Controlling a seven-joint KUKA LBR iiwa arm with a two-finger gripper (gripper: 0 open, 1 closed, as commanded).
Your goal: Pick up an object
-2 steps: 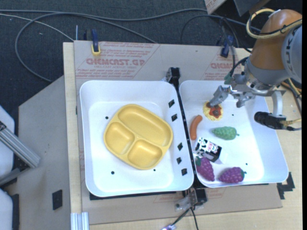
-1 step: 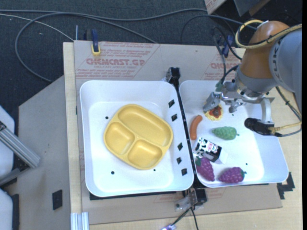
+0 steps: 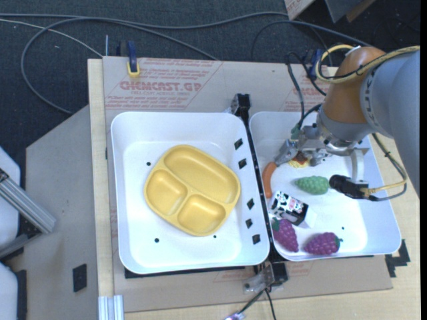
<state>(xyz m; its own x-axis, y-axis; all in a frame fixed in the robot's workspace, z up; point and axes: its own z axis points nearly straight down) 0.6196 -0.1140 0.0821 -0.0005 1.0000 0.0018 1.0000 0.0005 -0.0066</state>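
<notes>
My gripper (image 3: 301,153) hangs low over the back left part of the right bin (image 3: 380,242), under the orange-banded wrist. A small orange-yellow piece (image 3: 299,158) shows right at its tip; whether it is gripped is unclear. An orange carrot (image 3: 268,179) lies just left of the gripper by the bin's left wall. A green bumpy vegetable (image 3: 313,185) rests just in front of the gripper. Further forward lie a black-and-white toy cow (image 3: 289,207) and two purple grape bunches (image 3: 286,235) (image 3: 323,244).
The left bin (image 3: 127,179) bears a yellow divided plate (image 3: 192,189). A black divider with clips (image 3: 248,172) runs between the bins. A black cable plug (image 3: 347,186) hangs off the arm over the right bin. Cables trail across the dark floor behind.
</notes>
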